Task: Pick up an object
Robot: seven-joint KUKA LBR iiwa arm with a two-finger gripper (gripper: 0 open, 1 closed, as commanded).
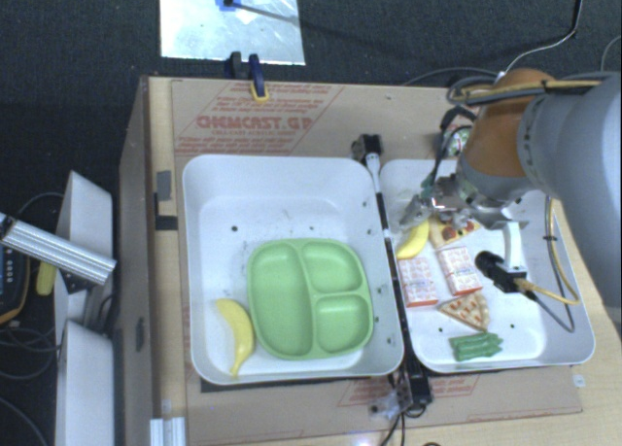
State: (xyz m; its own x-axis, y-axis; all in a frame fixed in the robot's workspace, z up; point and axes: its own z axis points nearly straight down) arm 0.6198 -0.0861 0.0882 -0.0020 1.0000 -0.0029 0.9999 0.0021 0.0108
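My gripper [439,209] hangs low over the upper left part of the right bin [564,337]. Just below it lie a small yellow banana [415,240] and a small red-orange item [452,233]. Further down the same bin are two white printed packets [419,284] [459,269], a pizza slice [466,311] and a green bean-like piece [476,345]. The arm's wrist covers the bin's upper right part.
The left bin [224,191] holds a green divided plate [311,298] and a second yellow banana [236,333] at its lower left. A black divider [387,240] runs between the bins. A black fitting with a yellow cable [505,274] sits over the right bin.
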